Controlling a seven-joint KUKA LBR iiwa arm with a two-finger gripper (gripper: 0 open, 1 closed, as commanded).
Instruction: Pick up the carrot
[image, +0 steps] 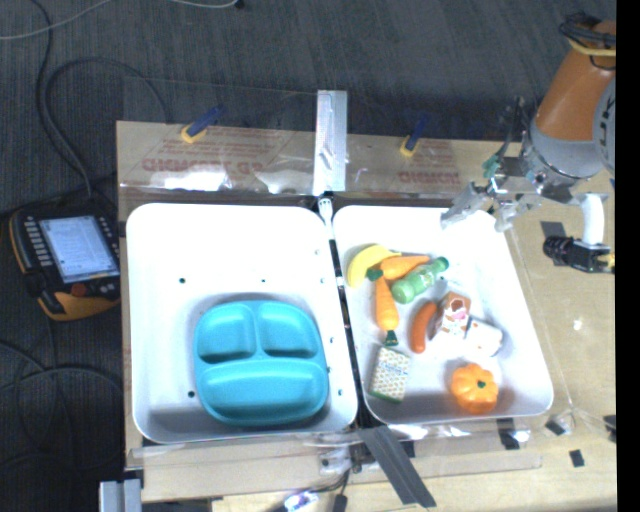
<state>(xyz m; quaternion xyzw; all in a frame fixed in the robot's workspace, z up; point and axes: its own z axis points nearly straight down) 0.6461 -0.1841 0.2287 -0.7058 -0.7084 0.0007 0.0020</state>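
The carrot (385, 303) is orange with a small green stub at its near end. It lies lengthwise in the right bin (530, 330), near that bin's left wall, just below a yellow banana (362, 262) and beside a green bottle (418, 280). A second orange piece (402, 266) lies crosswise under the bottle's top. My gripper (478, 205) hangs over the right bin's far rim, well up and to the right of the carrot, with nothing seen in it.
The right bin also holds a red sausage (423, 325), a small figure bottle (457, 313), a white block (484, 338), an orange pumpkin (473, 387) and a speckled sponge (391, 373). A blue divided tray (262, 362) lies in the left bin (160, 300).
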